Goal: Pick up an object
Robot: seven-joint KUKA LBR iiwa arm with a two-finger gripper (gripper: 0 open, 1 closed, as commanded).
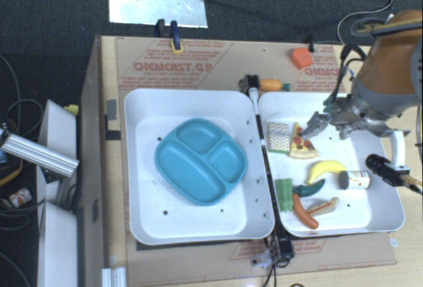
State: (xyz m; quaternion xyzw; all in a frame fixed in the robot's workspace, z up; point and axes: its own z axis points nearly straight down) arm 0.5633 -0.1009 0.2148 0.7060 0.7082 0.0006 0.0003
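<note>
One blue tray [201, 160] in left bin [142, 147], one banana [327, 168], one pizza slice [303, 145], gripper [314, 125] above it, finger state seemingly indiscernible

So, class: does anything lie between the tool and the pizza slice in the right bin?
Nothing visible does. The tool hangs just right of the pizza slice, near its upper end. The banana lies below the slice, off that path.
</note>
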